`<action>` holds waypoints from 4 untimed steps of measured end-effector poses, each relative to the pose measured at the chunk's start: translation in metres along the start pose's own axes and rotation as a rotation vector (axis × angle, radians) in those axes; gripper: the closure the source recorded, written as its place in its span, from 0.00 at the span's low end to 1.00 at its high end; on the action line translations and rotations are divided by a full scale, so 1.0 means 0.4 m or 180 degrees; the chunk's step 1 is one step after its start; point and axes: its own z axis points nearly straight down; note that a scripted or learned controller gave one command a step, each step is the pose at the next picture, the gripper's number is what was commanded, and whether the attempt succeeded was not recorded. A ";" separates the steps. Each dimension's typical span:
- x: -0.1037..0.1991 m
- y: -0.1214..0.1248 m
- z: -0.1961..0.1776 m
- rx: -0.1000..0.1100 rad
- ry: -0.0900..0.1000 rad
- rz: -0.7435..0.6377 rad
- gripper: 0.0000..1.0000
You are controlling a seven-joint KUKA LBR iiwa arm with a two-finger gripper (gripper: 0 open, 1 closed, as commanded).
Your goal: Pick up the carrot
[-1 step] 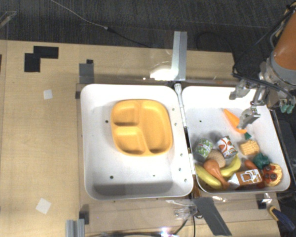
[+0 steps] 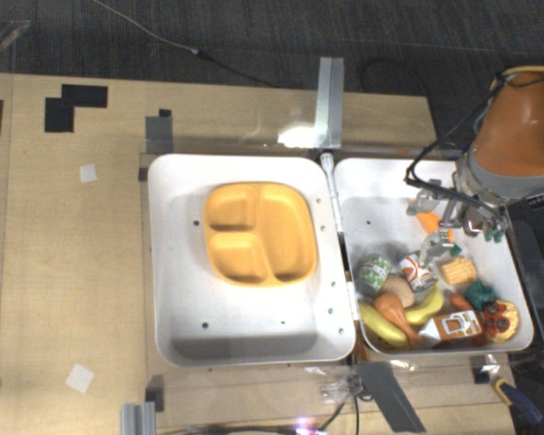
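A: Surface?
B: Pale wooden bench [image 2: 63,270], dark carpet behind. Two shallow white bins side by side.

A: Fingers?
B: Two-finger metal gripper [image 2: 442,241] hangs over the right bin [image 2: 372,198]. Can't tell if fingers are apart or together. Small orange piece [image 2: 427,220] sits just beside it.

A: Carrot?
B: Orange tapered toy carrot [image 2: 395,311] lies in the toy pile at the right bin's near end, touching the yellow plastic banana [image 2: 387,326]. Apart from the gripper.

A: Rest?
B: Yellow three-compartment plate [image 2: 257,233] in the left bin [image 2: 177,315].
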 end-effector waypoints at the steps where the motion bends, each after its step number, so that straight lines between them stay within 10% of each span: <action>1: -0.028 -0.003 0.071 0.0012 -0.0071 0.0094 0.00; 2: -0.039 -0.001 0.132 0.0002 -0.0043 0.0305 0.00; 3: -0.049 0.003 0.096 0.0005 -0.0080 0.0284 1.00; 4: -0.147 0.081 -0.114 -0.0007 -0.0051 0.1375 1.00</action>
